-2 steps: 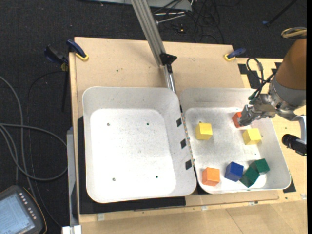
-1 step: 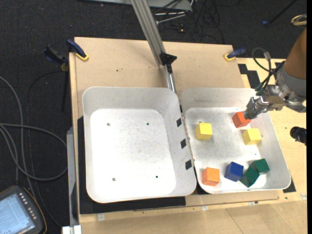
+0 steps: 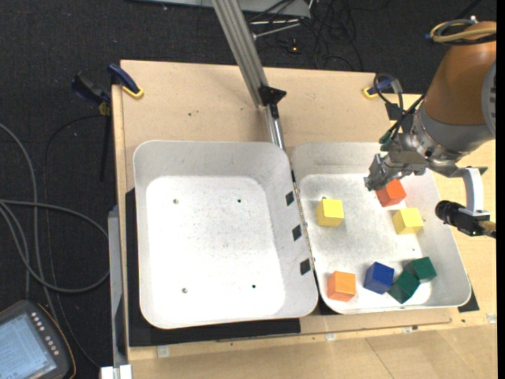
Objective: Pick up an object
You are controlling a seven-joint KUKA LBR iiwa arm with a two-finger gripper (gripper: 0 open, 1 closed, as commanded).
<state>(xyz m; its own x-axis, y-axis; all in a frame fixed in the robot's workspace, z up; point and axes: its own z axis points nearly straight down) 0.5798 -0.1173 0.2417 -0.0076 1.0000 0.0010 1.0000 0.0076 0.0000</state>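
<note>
My gripper (image 3: 380,177) hangs over the far part of the right bin (image 3: 450,247), coming in from the right. A red-orange block (image 3: 392,193) lies right at its tip, partly covered by it; whether it is gripped is hidden. Elsewhere in that bin sit a yellow block (image 3: 331,212) toward the left and another yellow block (image 3: 407,220) just below the red one. Along the near wall lie an orange block (image 3: 342,285), a blue block (image 3: 379,277) and two green blocks (image 3: 424,268) (image 3: 405,287).
The left bin (image 3: 209,231) lies beside the right one, their rims meeting at mid-bench. A slanted metal pole (image 3: 241,38) ends at the bins' far junction. Clamps (image 3: 126,81) (image 3: 381,85) hold the bench's far corners. Cables cover the floor at left.
</note>
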